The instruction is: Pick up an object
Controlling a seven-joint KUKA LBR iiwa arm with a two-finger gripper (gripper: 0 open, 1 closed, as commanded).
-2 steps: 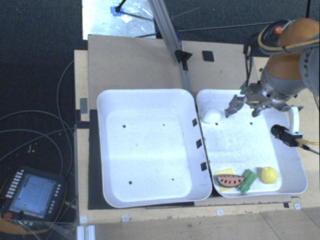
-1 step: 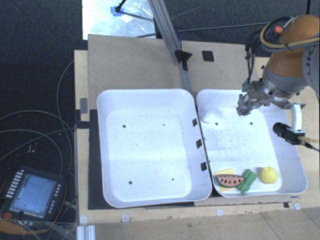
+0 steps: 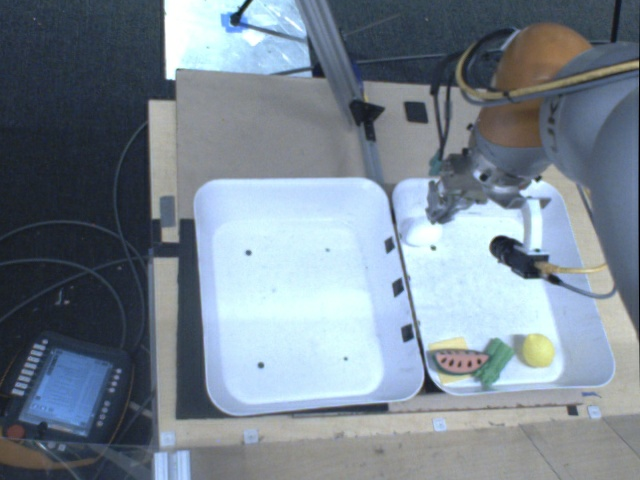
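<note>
Three toy foods lie along the near edge of the right bin (image 3: 590, 338): a watermelon slice (image 3: 455, 359), a green piece (image 3: 493, 361) leaning against it, and a yellow lemon (image 3: 538, 349). My gripper (image 3: 440, 208) is low over the far left corner of that bin, well away from the three toys. A pale white blob (image 3: 421, 234) sits just below its tip, and I cannot make out what it is. Nothing is visibly held.
The left bin (image 3: 215, 268) sits beside the right one, joined by black clips (image 3: 398, 287) on the shared rim. A slanted metal pole (image 3: 335, 53) rises behind the bins. A black fitting with a yellow cable (image 3: 520, 258) hangs off the wrist over the right bin.
</note>
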